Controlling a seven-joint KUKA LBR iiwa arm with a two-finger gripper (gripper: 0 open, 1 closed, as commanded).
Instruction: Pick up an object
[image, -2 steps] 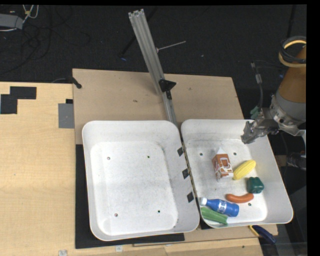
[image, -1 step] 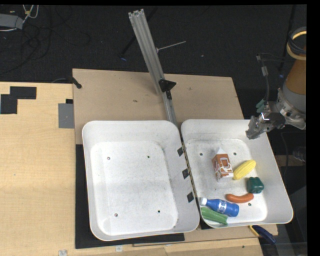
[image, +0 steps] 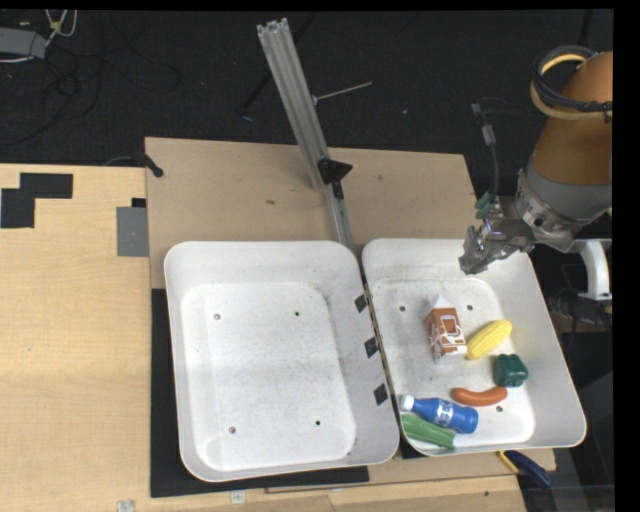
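Observation:
The right bin (image: 410, 270) holds several small objects: a brown and white carton (image: 445, 333), a yellow corn cob (image: 488, 339), a dark green block (image: 511, 370), an orange-red sausage (image: 478, 395), a blue bottle (image: 443, 413) and a green pod (image: 428, 432). My gripper (image: 478, 253) hangs above the bin's far right corner, apart from all of them. Nothing shows between its fingers.
The left bin (image: 265, 360) lies beside the right one, joined by black clips. A slanted metal rail (image: 300, 110) runs from the top down to the bins' far edge. The arm's orange and grey body (image: 570, 130) stands at the right.

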